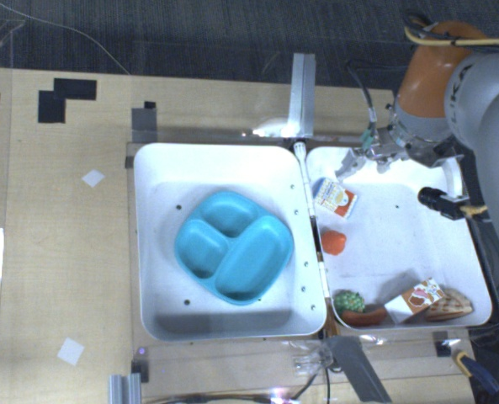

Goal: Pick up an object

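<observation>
At the near edge of the right bin [464, 251] lie a small broccoli piece [348, 300] and a printed packet [424, 295] beside a brown wedge [449, 307]. Farther in sits an orange-red ball [334, 242], probably light, smooth and apt to roll. Beyond it a small carton [334, 198] looks light and stiff, best gripped across its flat sides. The pincer [357, 156] hovers just past it, whether apart or together cannot be told.

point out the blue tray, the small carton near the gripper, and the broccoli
blue tray [234, 247], camera view, middle where its compartments meet
small carton [334, 198], camera view, on its printed front face
broccoli [348, 300], camera view, on the green top
</observation>
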Controlling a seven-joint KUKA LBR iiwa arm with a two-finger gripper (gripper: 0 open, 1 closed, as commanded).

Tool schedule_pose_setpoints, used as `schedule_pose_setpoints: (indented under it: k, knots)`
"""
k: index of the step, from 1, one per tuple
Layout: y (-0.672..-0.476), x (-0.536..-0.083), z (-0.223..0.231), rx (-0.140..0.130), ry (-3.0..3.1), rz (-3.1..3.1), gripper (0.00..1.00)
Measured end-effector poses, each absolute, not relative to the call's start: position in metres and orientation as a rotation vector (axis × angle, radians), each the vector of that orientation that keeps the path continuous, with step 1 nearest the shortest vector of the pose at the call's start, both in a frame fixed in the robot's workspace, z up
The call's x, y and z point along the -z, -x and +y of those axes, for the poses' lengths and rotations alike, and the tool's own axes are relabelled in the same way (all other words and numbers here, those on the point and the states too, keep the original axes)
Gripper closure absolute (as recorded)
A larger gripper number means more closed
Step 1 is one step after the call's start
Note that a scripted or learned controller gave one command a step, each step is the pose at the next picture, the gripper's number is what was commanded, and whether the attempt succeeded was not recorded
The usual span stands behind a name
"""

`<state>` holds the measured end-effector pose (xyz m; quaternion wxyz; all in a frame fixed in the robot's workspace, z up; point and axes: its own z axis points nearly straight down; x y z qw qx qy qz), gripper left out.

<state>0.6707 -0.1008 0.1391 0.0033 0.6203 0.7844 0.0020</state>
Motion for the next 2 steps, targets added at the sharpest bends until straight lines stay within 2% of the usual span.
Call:
schedule_pose_setpoints:
  k: [1,2]
  knots:
    - [-0.656,-0.097,-0.092,-0.02,-2.01,2.39,0.0]
    - [-0.61,-0.098,-0.099,-0.028,-1.802,2.54,0.0]
